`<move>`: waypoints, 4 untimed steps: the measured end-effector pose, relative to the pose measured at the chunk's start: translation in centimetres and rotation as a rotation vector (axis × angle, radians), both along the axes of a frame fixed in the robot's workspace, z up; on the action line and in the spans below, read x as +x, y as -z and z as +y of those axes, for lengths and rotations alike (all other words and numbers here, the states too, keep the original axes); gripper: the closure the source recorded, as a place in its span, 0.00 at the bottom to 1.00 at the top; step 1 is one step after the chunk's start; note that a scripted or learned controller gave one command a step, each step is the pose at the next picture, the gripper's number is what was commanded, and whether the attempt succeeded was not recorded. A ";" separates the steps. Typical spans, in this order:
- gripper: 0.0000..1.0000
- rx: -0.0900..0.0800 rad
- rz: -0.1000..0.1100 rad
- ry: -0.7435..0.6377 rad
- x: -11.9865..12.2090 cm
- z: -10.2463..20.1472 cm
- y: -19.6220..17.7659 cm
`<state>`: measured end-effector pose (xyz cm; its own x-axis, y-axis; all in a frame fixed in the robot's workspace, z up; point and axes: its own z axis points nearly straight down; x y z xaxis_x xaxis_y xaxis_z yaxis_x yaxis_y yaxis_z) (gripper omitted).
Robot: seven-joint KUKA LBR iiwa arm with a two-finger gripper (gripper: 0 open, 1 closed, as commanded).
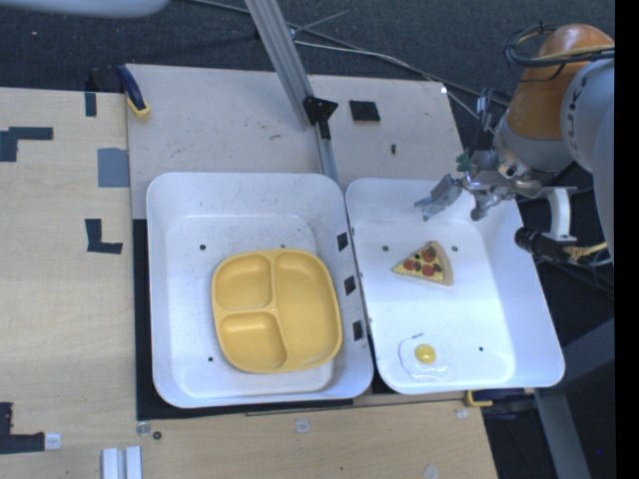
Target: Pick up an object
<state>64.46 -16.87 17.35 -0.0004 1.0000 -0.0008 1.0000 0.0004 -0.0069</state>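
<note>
Pale wood bench under a slanted overhead camera carries two shallow white bins side by side; the left bin (pixel 170 267) holds a yellow divided plate (pixel 277 309), the right bin (pixel 519 307) a toy pizza slice (pixel 424 264) and a toy fried egg (pixel 423 355). Above the right bin's upper edge the gripper (pixel 459 199) hangs with its two fingers spread apart and nothing between them. From the gripper, the pizza slice lies near, at about seven o'clock, resting flat mid-bin; its long axis runs roughly from ten o'clock to four o'clock, crust side towards four. The egg sits farther off, close to six o'clock. Judging by closeness, the slice looks the likelier pick, needing a short drop down and leftward.
</note>
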 end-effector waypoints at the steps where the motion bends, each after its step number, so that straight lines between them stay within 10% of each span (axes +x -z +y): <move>1: 0.00 0.000 0.001 -0.001 0.0 0.1 6.5; 2: 1.00 0.000 -0.005 -0.003 0.3 0.2 5.0; 4: 1.00 0.000 -0.011 -0.001 0.5 0.3 -3.9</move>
<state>64.97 -16.62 21.27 -0.0014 1.0000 -0.0009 1.0000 0.0014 0.0041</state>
